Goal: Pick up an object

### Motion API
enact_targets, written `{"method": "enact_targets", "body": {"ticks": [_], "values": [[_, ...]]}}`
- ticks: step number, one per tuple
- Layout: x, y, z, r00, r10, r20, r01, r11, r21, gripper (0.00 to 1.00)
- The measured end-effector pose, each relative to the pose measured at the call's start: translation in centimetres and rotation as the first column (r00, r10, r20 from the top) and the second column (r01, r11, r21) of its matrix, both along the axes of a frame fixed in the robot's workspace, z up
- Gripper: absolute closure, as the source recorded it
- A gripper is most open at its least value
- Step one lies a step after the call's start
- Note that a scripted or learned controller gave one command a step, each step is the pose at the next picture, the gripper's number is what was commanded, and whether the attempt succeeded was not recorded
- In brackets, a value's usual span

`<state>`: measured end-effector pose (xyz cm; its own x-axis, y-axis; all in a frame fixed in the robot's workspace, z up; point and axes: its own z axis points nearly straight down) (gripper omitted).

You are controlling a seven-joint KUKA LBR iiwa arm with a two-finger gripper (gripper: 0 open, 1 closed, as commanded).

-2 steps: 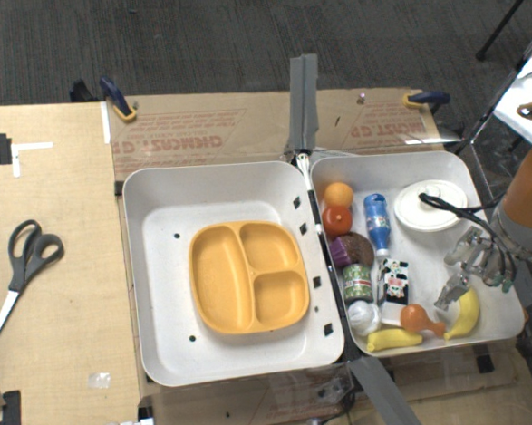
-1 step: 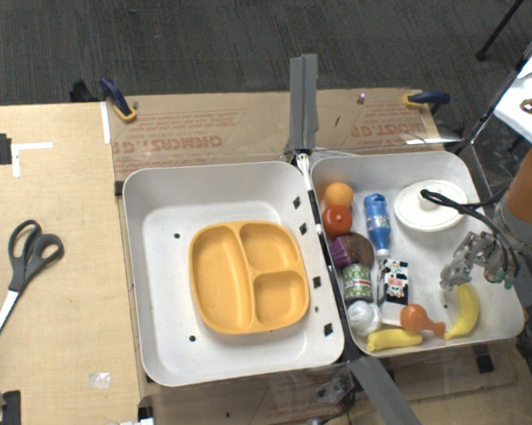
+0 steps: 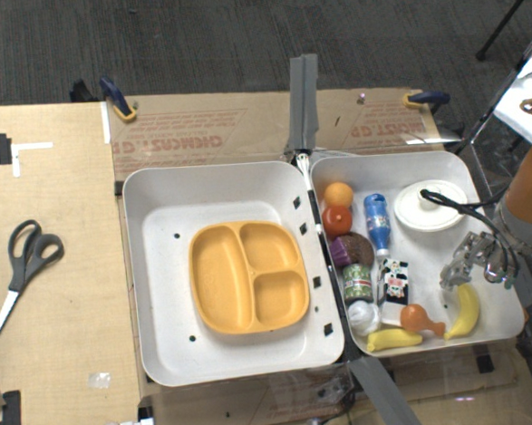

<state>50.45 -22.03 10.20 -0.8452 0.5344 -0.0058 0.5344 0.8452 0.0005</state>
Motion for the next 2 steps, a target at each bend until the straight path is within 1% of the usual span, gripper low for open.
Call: {"method": "enact_targets", "body": {"ticks": [1,2], "values": [[-2.60,-0.14,-0.99,0.999,-0.044,-0.004,0.044,0.999,0.001,0.00],[-2.39,-0.08,-0.03,0.999,-0.040,0.000,0.040,0.999,0.000,1.00]]}}
